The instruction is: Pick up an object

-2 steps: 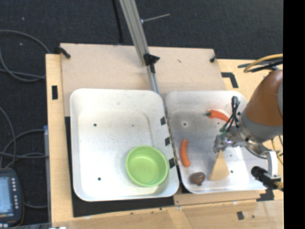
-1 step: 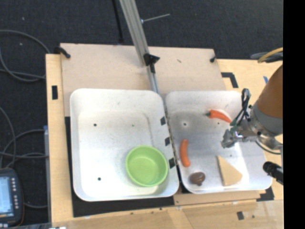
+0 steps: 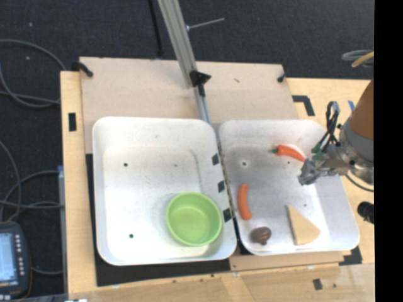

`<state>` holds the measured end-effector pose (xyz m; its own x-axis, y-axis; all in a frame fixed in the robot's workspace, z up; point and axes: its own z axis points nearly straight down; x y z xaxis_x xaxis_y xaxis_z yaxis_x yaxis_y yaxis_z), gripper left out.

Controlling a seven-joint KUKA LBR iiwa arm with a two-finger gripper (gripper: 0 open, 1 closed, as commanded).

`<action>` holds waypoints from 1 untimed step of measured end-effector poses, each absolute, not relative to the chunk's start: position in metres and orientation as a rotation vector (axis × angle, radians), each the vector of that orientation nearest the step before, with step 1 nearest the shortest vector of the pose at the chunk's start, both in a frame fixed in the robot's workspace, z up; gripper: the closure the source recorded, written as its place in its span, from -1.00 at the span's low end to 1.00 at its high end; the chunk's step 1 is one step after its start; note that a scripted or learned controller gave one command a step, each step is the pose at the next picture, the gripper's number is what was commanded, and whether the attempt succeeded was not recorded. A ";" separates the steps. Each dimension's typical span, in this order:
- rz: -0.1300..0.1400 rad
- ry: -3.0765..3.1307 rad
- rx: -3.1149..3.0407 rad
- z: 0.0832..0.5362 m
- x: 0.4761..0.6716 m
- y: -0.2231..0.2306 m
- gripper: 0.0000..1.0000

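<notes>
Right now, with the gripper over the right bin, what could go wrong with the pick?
1. The gripper hangs beside the orange carrot, not above it, so closing here may grab nothing.
2. The carrot lies near the right bin's back wall; a push could slide it against the wall.
3. The sausage and the brown ball are rounded and may roll away when touched.

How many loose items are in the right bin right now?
4: an orange carrot-like piece near the claw, an orange sausage by the left wall, a brown lump and a tan wedge at the front. The arm may hide more.
</notes>
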<state>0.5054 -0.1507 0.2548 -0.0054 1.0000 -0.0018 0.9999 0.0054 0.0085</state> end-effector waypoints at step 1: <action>0.004 2.230 2.211 0.256 0.533 -0.109 1.00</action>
<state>0.5333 -0.1089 0.2562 -0.0085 1.0000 0.0009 1.0000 0.0085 0.0031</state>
